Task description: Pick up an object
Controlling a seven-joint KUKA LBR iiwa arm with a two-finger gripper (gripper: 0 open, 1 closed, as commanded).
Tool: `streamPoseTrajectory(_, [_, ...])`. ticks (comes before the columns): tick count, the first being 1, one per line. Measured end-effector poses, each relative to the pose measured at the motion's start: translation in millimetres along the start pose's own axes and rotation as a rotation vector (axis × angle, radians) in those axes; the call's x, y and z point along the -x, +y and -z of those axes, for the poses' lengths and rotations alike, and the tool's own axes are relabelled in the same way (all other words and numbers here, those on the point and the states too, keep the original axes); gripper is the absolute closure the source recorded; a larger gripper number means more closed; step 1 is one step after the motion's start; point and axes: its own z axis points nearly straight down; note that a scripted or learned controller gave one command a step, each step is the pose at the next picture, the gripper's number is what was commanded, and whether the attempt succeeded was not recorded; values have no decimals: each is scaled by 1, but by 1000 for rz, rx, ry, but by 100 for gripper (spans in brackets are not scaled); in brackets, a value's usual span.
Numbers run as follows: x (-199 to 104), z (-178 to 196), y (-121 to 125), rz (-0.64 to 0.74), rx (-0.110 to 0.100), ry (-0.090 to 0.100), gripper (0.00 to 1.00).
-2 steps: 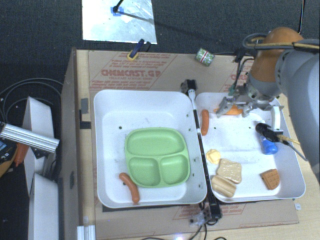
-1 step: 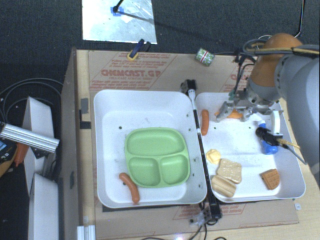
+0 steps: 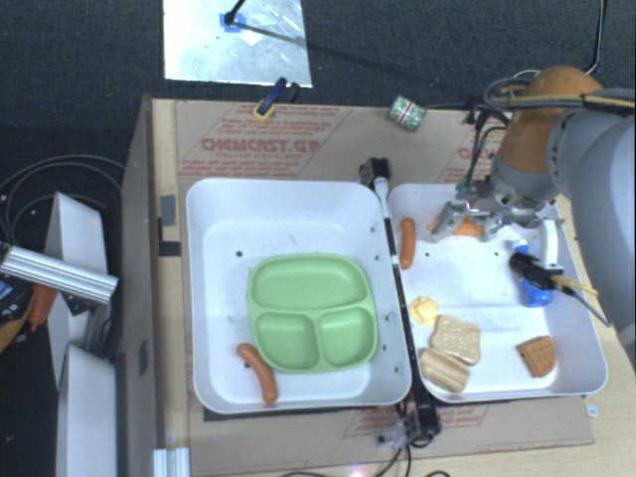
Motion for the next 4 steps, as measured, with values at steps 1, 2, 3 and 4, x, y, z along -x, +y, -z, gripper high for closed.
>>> streamPoseTrajectory(1, [17, 0, 0, -1, 1, 0, 0])
streamPoseTrajectory(2, [22, 20, 2, 0, 13, -3, 0])
streamPoseTrajectory(3, [62, 3, 1, 1, -3, 13, 0])
streamPoseTrajectory(4, [65, 25, 3, 2, 13, 4, 0])
